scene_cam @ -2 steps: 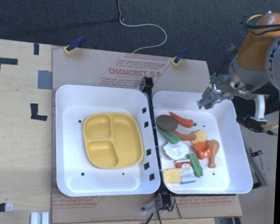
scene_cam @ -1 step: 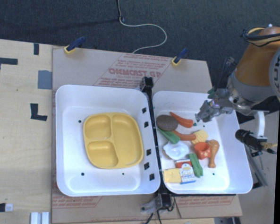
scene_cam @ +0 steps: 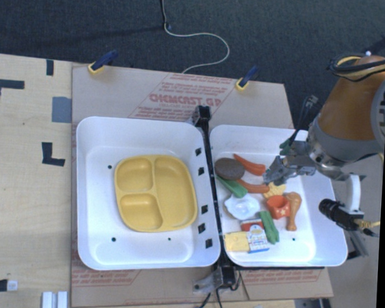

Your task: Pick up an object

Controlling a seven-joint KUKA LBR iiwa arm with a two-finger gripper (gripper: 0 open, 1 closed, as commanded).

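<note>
The gripper point(scene_cam: 277, 177) hangs right of centre over smooth plastic food toys point(scene_cam: 257, 206) (finger gap impossible to tell); a glossy yellow compartment tray point(scene_cam: 155, 193) sits centre-left.

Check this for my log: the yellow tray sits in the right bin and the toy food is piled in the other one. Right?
Not quite. The camera view shows the yellow tray in the left bin, not the right. The toy food is piled in the other bin, where the gripper hovers.
</note>
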